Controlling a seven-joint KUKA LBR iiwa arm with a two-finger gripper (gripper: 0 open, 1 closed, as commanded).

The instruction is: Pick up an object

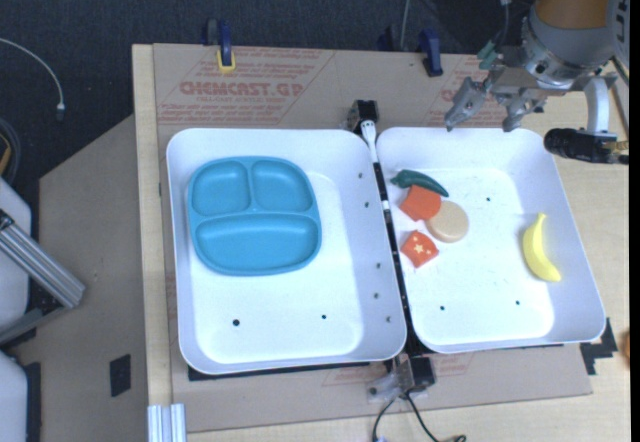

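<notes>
The gripper (492, 113) hangs over the far rim of the right bin (480, 315), with its jaws spread apart and nothing between them; this position suggests a staging pose ahead of a descent, since no object lies directly beneath it. The candidate objects all rest on the floor of the right bin, well apart from the jaws. Count: one green pepper (420, 180), one orange block (421, 202), one tan disc (449, 223), one small red cube (419, 248) and one yellow banana (540, 249). The first four sit clustered near the bin's left wall, touching or just beside one another, which may complicate a clean grasp. The banana lies alone near the right wall and probably offers easier access. The left bin (270, 335) holds one blue divided plate (256, 215) with three compartments. Both bins sit side by side on the tabletop (300, 80).
</notes>
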